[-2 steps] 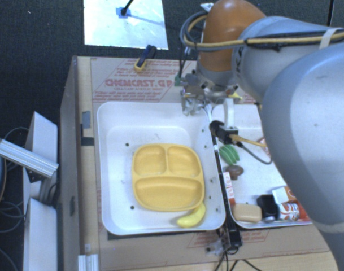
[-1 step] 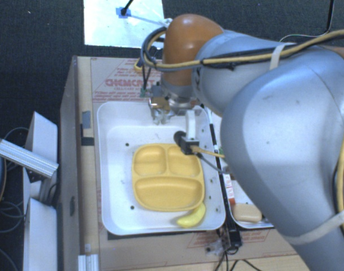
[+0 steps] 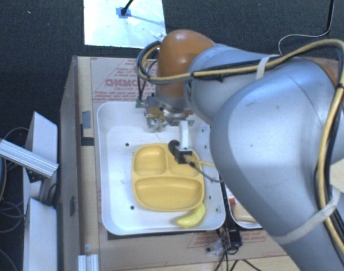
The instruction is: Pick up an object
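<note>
Across the right half of the view, the grey arm (image 3: 273, 151) is reaching in and covering nearly all of the right bin (image 3: 244, 219), so only a sliver of that bin's near corner is showing. Beside it, the left bin (image 3: 116, 157) is lying open to the camera and holding 2 things. The larger, a yellow divided plate (image 3: 160, 188), is sitting flat in the middle of the bin floor, its long side running across the view. The smaller, a banana (image 3: 192, 215), is lying just beside the plate's near right corner, close to the bin's near wall, with its long axis running roughly along that wall.

The gripper (image 3: 156, 119) is hanging at the far end of the left bin, near the far wall and just beyond the plate's far rim. It is holding nothing that can be seen, and I cannot tell how wide it is standing.

From the gripper, both things are lying toward the camera: the plate near, the banana well apart, right across the plate. Bare floor is lying open along the plate's left side, whereas the banana is looking hemmed in between plate and wall, so crossing it at its narrow width is probably the better approach.
</note>
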`<action>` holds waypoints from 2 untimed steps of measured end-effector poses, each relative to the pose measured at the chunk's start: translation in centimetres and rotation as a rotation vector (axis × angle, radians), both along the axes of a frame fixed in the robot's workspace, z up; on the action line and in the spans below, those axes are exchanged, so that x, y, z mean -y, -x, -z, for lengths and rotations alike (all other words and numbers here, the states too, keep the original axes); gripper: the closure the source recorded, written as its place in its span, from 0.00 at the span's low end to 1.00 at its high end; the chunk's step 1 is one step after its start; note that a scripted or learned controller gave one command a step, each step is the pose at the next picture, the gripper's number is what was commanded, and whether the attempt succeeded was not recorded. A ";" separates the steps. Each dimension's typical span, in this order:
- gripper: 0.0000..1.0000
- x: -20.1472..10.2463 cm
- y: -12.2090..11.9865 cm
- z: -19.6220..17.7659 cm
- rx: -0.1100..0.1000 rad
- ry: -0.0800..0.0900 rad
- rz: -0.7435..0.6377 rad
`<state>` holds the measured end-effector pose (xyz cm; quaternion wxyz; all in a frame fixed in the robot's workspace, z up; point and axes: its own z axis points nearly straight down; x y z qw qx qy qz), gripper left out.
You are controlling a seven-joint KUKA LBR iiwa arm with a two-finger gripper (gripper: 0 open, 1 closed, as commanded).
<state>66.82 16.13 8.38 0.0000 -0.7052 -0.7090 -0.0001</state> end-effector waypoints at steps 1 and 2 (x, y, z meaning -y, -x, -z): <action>1.00 -1.0 6.5 -3.5 0.002 -0.001 0.003; 1.00 2.5 7.4 -0.4 0.005 0.000 0.005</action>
